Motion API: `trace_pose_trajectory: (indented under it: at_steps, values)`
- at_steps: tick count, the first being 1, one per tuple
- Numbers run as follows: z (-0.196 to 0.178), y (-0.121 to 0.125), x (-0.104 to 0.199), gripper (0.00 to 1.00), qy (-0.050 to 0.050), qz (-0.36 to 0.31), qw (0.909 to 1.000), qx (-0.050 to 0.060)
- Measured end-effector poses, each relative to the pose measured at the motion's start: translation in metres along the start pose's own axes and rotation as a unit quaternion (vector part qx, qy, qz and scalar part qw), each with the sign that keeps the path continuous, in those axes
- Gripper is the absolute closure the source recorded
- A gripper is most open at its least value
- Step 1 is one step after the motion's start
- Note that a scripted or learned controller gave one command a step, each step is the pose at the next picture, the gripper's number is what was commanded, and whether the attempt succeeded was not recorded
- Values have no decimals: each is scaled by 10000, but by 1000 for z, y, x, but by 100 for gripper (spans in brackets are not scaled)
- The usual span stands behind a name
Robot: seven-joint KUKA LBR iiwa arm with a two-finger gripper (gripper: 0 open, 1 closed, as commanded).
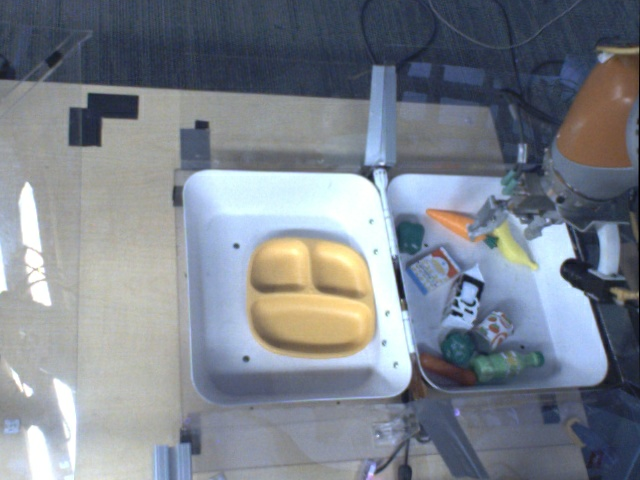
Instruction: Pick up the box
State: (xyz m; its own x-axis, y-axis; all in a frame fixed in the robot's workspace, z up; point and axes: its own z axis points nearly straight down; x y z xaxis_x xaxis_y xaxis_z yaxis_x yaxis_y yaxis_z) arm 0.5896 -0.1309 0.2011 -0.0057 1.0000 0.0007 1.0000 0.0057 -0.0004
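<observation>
1. The gripper hangs over the right bin, fingers spread open with nothing between them, just past the carrot.
2. The box, white with orange and blue print, lies on the bin floor, on the near side of the carrot and apart from the gripper.
3. Beside the carrot's tip, under the gripper, lies a yellow banana.
4. Left of the carrot, beyond the divider, a yellow sectioned tray sits in the left bin.

A robot arm with a rounded orange shell above a grey wrist section. Below it sits a metal gripper of pale silver parts, with small green accents.
</observation>
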Motion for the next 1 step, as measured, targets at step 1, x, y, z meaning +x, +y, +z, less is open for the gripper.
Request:
trace_pose_trajectory:
  at_steps: [1]
  values:
    - [83, -46, 47, 0, 2, 1531, 9882, 9]
